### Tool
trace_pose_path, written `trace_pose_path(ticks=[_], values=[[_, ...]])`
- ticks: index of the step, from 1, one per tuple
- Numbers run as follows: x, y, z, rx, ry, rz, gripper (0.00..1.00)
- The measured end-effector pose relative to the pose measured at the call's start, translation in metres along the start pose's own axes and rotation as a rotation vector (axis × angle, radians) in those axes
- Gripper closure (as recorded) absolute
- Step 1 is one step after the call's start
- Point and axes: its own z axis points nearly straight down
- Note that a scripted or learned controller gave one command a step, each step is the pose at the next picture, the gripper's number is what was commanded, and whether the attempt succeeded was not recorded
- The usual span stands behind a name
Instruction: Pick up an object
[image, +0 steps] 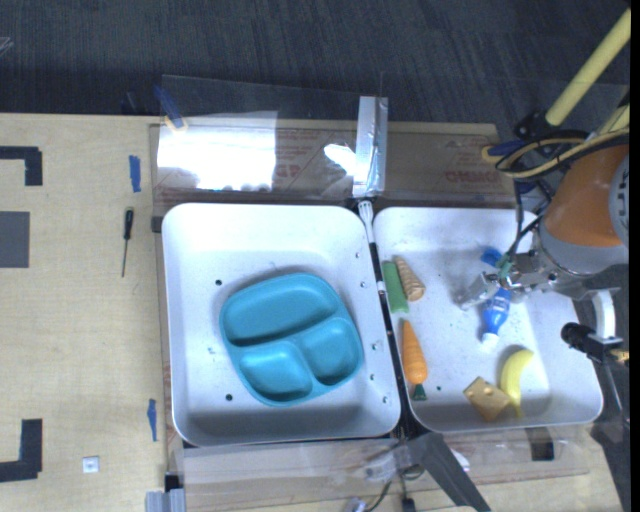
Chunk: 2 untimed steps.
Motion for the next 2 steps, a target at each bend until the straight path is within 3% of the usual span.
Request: trace_pose_path(ticks=[1,2], values=[[-0.001,0.002,-0.013,-0.007,-0.003,0.001,1.0],[0.063,0.056,-0.144,-0.008,-0.001,0.137,1.0]])
